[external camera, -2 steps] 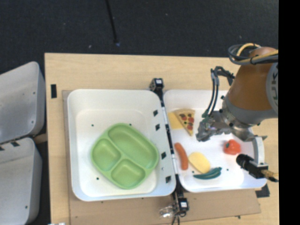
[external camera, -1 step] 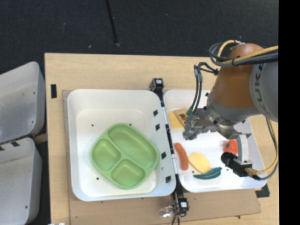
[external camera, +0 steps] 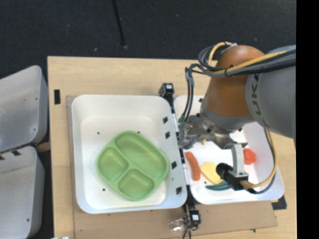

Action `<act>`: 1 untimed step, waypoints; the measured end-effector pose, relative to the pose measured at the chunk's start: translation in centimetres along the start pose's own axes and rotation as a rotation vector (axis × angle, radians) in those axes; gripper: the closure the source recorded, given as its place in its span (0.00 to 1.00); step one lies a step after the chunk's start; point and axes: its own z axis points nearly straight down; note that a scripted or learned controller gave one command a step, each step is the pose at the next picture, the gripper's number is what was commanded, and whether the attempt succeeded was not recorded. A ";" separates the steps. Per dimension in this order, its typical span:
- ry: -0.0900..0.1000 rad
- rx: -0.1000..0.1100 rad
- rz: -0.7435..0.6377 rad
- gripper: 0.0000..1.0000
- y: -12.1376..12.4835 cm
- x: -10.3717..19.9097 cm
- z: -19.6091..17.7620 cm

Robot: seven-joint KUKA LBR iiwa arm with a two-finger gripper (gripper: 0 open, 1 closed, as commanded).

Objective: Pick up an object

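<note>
The arm reaches in from the right and hangs over the right bin, hiding most of it. Its gripper sits low at the bin's left side, near the divider between the bins; its tip is hidden in shadow. Just below it lies an orange carrot-like piece. A yellow piece and a green piece lie beside that. A red-orange object rests further right, under the arm's cables.
The left bin holds a green divided plate with three compartments. A black and yellow cable fitting hangs over the right bin's front. The wooden bench surrounds both bins.
</note>
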 end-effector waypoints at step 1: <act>0.001 0.002 0.000 1.00 0.5 5.3 -0.7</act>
